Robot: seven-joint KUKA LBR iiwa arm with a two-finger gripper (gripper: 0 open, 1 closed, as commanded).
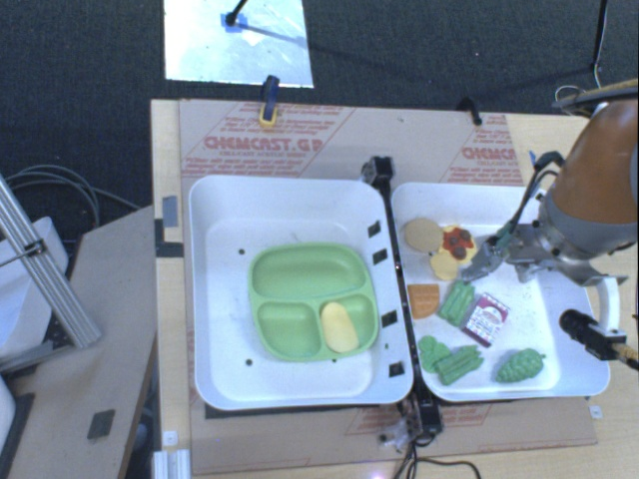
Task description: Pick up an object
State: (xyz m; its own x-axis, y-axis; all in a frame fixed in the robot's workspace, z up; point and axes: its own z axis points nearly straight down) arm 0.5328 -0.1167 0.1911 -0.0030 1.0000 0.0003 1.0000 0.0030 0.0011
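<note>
The right bin point(569, 372) holds several toy foods. There is a tan round piece point(422, 235), a red and yellow piece point(456, 241), a yellow disc point(444, 265), an orange cracker point(424, 299), a ridged green piece point(458, 302) and a red and white packet point(486, 319). Three more green pieces point(458, 364) lie along the near wall. My gripper point(486, 260) hangs low over the middle of this bin, just right of the yellow disc and above the ridged green piece. Nothing visibly hangs from it.
The left bin point(220, 218) carries a green compartment tray point(300, 277) with a yellow piece point(339, 327) in its near right compartment. A black divider with clips point(394, 277) runs between the bins. The arm's orange band point(604, 158) looms over the right bin's far right corner.
</note>
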